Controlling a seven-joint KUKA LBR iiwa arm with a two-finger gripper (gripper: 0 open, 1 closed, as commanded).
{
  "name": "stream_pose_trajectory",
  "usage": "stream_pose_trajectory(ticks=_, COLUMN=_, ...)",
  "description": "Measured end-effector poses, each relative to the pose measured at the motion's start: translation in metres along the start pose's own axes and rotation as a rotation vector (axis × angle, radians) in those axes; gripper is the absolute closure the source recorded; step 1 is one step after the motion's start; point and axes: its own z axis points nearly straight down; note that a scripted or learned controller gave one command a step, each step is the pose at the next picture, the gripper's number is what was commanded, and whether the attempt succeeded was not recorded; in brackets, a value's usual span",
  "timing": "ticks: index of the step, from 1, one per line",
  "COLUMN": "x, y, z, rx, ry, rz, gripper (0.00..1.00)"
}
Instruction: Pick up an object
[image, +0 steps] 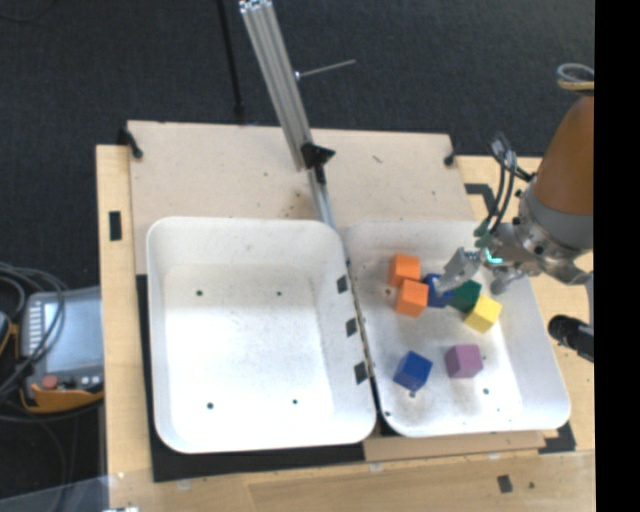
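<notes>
Floor: dark carpet all round; cables + grey box at far left.
Bench (115, 300): tan board.
Left bin (160, 300): white, speckled.
Right bin (530, 390): 2 orange cubes (408, 284), 2 blue cubes (412, 370), 1 green cube (466, 296), 1 yellow cube (483, 314), 1 purple cube (463, 360).
Gripper (478, 268): low over green cube, near bin's upper right; jaws – can't tell.

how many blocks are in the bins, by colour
orange blocks: 2
blue blocks: 2, one partly hidden beside the gripper
green block: 1
yellow block: 1
purple block: 1
total: 7, all in the right bin
</notes>
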Motion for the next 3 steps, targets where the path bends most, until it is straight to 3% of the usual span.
stream_pose_trajectory(ticks=1, x=0.000, y=0.000, z=-0.001, rx=-0.002, ry=0.000, rz=0.002, gripper=0.00)
stream_pose_trajectory(ticks=3, x=0.001, y=-0.013, z=0.095, rx=0.003, ry=-0.001, rz=0.004, gripper=0.00)
